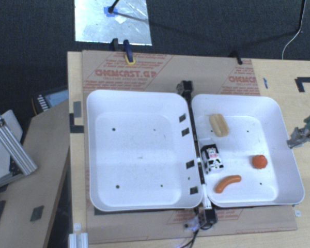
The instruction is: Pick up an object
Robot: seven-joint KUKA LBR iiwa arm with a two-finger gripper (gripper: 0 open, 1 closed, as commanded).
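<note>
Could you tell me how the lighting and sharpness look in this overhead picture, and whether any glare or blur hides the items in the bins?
In the camera view, light is even and soft; the white bins look bright but not washed out. The foil sheet above the bench shows mottled glare. The bread roll, tomato and sausage cast only faint shadows and read clearly. The tool at the right edge is blurry.

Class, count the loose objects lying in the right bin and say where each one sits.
4. A bread roll near the top left, a cow toy against the left wall, a sausage at the bottom, and an orange ball toward the right. None looks hidden.
</note>
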